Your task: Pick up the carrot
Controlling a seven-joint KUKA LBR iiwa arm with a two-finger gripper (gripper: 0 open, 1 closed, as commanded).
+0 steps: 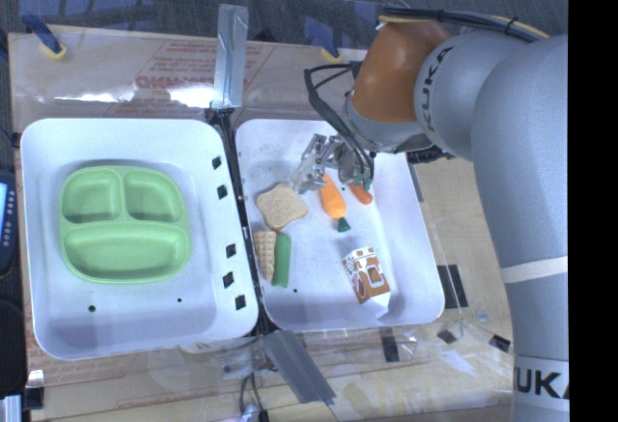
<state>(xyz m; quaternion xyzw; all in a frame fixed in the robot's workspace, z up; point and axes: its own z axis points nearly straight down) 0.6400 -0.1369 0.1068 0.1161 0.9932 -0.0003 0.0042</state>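
We see two white bins side by side. The left bin [39, 246] has a green plate [124, 222] in it. In the right bin [410, 246] lies the carrot [334, 202], near the top. The gripper [323, 164] is low, right by the carrot's top end. We cannot tell how its grip stands. A slice of bread [281, 207], a green stick [282, 261] and a small carton [367, 275] lie nearby.

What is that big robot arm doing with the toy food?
The grey arm's end effector is down in the right bin, right at the carrot. The carrot looks to be lying on the bin floor beside a bread slice. A green divided plate sits in the left bin.
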